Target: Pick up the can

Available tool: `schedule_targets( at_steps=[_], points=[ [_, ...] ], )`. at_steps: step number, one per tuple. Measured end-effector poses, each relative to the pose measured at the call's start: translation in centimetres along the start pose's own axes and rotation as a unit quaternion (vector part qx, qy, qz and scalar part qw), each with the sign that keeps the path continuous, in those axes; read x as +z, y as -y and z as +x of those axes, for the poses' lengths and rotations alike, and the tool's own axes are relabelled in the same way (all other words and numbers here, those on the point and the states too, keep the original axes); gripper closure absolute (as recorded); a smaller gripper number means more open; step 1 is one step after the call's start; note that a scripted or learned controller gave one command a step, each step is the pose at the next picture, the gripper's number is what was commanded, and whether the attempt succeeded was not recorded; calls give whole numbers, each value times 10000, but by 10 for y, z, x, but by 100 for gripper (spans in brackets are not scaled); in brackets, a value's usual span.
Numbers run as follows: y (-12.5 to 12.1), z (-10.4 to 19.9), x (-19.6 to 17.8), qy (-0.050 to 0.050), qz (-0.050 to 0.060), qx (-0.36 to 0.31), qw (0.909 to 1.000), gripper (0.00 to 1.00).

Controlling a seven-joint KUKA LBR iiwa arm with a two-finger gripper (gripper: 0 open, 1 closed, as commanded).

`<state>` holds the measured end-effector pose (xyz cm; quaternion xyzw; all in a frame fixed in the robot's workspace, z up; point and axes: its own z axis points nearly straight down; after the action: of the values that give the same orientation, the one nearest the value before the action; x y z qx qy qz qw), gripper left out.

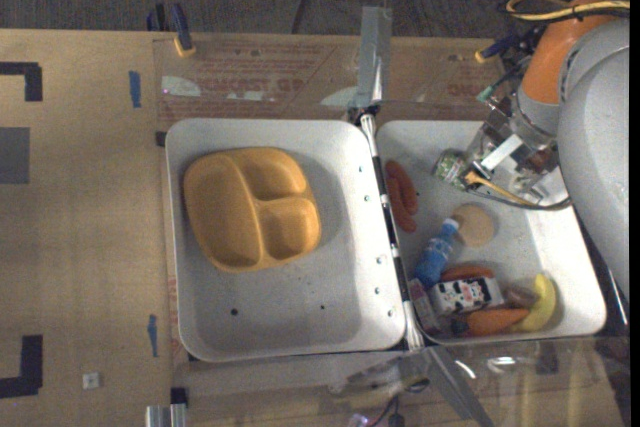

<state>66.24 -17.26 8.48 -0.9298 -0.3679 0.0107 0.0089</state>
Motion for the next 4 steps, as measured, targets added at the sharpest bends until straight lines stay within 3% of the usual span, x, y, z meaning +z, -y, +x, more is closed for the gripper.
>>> schedule_targets(
  at_steps=[1,2,3,4],
  points=[
    [-1,5,-12,-51,-96,-24,9999,100],
    [0,3,-11,-23,-61,-15,10000,0],
    [23,10,-80,-75,-118,696,9975,0],
    [57,-52,-96,-70,-102,679,9976,0]
  ],
)
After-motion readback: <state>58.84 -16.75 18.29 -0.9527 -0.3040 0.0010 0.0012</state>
